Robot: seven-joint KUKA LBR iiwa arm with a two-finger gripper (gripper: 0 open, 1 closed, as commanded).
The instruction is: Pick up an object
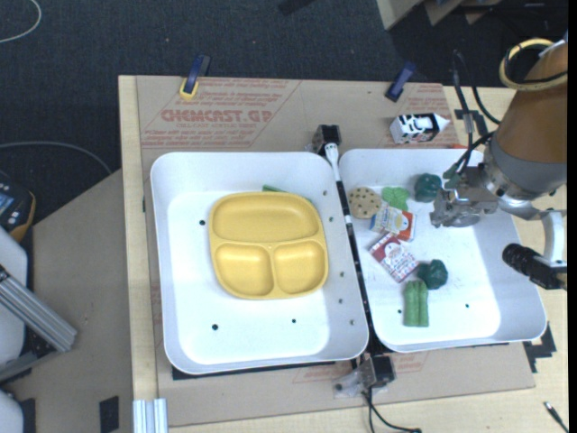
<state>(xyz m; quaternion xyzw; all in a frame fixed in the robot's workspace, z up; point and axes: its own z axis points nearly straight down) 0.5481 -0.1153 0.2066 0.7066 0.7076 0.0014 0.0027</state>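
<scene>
The loose objects all lay in the right bin (505, 323): a dark green round piece (427, 186) near its upper part, a cookie (363, 202), a light green piece (395, 197), 2 red-and-white packets (393, 242) in the middle, another dark green lump (434, 273) and a green stick-shaped piece (415, 303) lower down. None of them was lifted; each rested on the bin floor.

The gripper (455, 207) hung over the bin's upper right, just beside the upper dark green piece, with nothing seen between its tips. Whether they were apart or together could not be told from this slant.

The left bin (180, 314) held a yellow divided tray (268, 244). Judged so, the pick was not yet made: choosing, descending and closing all remained.
</scene>
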